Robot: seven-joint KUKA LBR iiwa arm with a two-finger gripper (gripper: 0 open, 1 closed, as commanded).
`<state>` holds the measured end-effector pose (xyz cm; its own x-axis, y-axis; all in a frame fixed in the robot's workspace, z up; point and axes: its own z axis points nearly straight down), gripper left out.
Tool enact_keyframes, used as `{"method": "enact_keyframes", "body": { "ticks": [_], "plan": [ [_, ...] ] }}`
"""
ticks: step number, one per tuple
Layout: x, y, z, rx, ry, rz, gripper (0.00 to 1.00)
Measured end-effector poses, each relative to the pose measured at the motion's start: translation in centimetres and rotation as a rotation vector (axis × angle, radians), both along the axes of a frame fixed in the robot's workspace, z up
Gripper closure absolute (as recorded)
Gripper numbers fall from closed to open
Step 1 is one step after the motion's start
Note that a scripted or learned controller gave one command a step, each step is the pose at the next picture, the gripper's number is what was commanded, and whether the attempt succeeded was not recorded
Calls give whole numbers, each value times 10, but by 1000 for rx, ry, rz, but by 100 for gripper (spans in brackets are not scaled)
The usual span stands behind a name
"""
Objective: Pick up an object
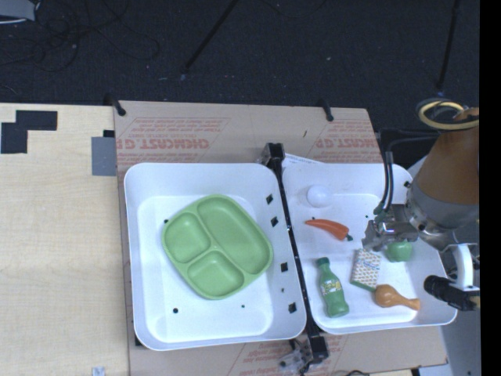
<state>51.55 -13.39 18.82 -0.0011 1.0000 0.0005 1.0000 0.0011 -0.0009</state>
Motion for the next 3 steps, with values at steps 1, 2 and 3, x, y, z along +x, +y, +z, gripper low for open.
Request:
{"method": "enact_keyframes", "body": {
  "ticks": [1,2,3],
  "plan": [
    [0,-1,23,0,0,0,100],
    [4,51,34,0,1,0,100],
    [5,99,44,0,1,1,100]
  ]
}}
